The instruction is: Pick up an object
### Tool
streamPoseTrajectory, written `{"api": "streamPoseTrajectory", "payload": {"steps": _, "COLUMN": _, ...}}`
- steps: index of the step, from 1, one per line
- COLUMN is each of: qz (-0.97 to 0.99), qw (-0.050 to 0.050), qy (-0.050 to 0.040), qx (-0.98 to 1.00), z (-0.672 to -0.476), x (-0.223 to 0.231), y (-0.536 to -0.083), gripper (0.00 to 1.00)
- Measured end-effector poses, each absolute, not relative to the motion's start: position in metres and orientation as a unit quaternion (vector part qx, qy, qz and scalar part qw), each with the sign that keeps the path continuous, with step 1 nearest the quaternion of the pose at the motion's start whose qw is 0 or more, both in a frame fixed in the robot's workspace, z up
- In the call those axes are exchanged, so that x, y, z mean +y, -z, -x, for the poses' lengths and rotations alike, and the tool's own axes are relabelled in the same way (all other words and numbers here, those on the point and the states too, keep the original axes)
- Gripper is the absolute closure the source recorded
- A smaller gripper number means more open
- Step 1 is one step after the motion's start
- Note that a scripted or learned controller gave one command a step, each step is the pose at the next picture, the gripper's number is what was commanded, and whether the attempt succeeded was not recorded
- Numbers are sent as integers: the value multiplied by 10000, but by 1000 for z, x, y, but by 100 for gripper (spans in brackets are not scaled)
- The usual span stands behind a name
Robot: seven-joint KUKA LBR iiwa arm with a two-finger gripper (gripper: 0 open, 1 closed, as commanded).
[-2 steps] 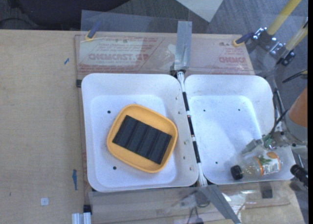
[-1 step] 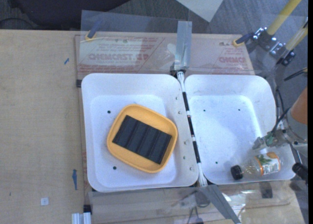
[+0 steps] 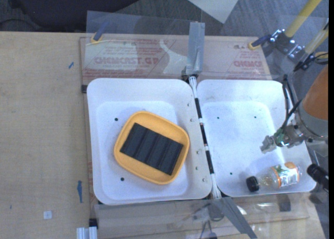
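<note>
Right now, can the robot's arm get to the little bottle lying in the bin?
Probably yes. The gripper hangs over the right bin, just above the bottle in this view, and nothing lies between them.

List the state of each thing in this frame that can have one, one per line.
Bottle: lying on its side in the right bin, black cap on, cap pointing left.
Yellow tray: flat in the left bin, a dark ridged insert inside it.
End effector: over the right bin, above the bottle, holding nothing I can see.
</note>
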State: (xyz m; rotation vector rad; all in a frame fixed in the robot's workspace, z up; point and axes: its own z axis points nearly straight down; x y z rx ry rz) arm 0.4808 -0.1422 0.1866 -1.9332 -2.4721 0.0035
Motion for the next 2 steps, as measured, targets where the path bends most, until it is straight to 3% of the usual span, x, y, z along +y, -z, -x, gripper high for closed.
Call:
{"api": "streamPoseTrajectory", "payload": {"steps": 1, "qz": 6163, "qw": 16, "qy": -11, "qx": -7875, "z": -481, "x": -142, "y": -187, "gripper": 0}}
{"api": "streamPoseTrajectory", "payload": {"steps": 2, "qz": 6244, "qw": -19, "qy": 18, "qx": -7811, "z": -483, "x": -183, "y": -88, "gripper": 0}}
